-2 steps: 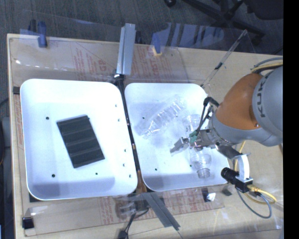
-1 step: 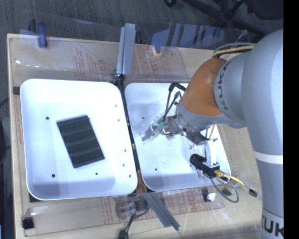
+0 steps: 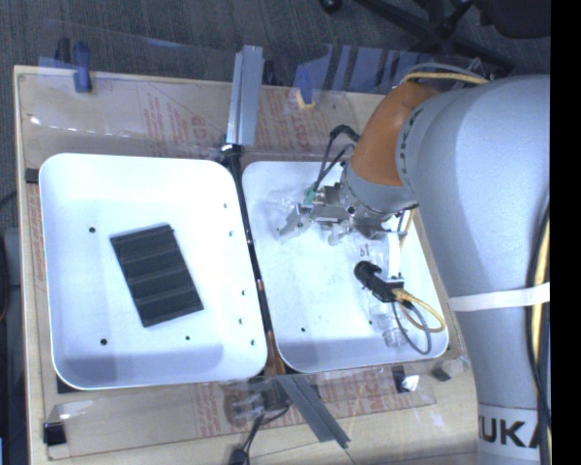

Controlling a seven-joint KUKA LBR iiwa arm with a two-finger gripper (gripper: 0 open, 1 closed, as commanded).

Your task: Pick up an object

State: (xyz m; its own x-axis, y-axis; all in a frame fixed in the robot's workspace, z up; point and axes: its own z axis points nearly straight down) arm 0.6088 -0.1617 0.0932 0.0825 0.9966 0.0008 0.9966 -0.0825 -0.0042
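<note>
A black ribbed rectangular pad point(image 3: 157, 274) lies flat and slightly turned in the left bin point(image 3: 68, 182). My gripper point(image 3: 305, 216) is low over the upper part of the right bin point(image 3: 315, 347), under the arm's orange band. A small clear plastic piece point(image 3: 283, 208) lies right at the gripper's tip, and I cannot tell whether they touch. Another clear piece point(image 3: 392, 329) rests near the right bin's lower right corner.
The grey arm point(image 3: 484, 211) covers the right bin's right side. A metal divider bar point(image 3: 244, 95) stands behind the gap between the bins. The wooden bench point(image 3: 126, 114) runs round both bins.
</note>
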